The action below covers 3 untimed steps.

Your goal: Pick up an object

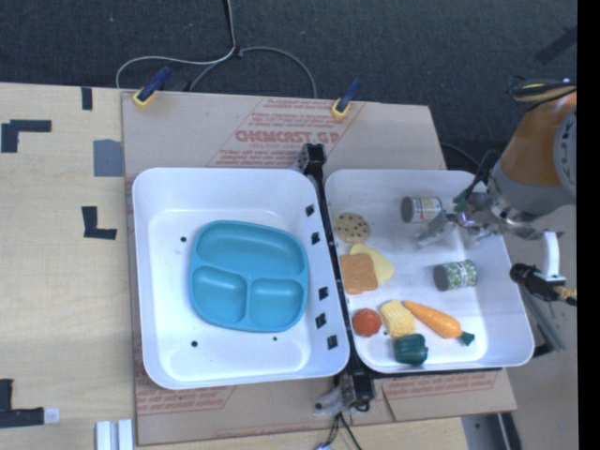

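In the right bin (497, 345), at about one o'clock, my gripper (441, 228) hangs low beside a small silver can (419, 209), just at the can's four o'clock. I cannot tell how the pincer stands (too small to read). I judge this the approach step; next I must centre over the can.

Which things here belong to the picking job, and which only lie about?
For the job: gripper; silver can; green can; carrot; corn; tomato; cookie; toast.

Lying about: blue tray; yellow clamp; blue clamp.
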Each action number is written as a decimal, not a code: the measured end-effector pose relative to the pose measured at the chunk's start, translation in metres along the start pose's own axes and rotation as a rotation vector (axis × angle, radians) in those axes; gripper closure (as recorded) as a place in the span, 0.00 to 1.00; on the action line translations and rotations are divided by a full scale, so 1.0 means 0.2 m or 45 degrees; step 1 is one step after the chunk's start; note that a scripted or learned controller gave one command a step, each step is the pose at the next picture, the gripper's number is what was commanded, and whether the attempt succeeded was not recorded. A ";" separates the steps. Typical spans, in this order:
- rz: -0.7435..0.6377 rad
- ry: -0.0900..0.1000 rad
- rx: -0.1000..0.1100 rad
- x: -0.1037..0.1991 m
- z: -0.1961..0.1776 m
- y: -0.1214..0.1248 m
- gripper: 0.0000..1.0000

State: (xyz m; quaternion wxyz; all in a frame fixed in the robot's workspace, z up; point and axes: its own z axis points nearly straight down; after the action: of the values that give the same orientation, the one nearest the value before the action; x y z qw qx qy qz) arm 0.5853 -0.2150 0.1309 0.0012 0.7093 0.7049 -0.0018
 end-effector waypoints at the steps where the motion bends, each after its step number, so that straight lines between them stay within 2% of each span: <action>1: -0.013 0.004 -0.003 0.07 0.24 0.32 0.00; 2: -0.011 0.002 -0.006 0.11 0.22 0.42 0.00; 3: -0.013 0.003 -0.005 0.37 0.22 0.42 0.00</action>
State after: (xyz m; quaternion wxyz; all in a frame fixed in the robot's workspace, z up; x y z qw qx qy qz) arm 0.6695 -0.1419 0.0862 0.0018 0.7056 0.7086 0.0002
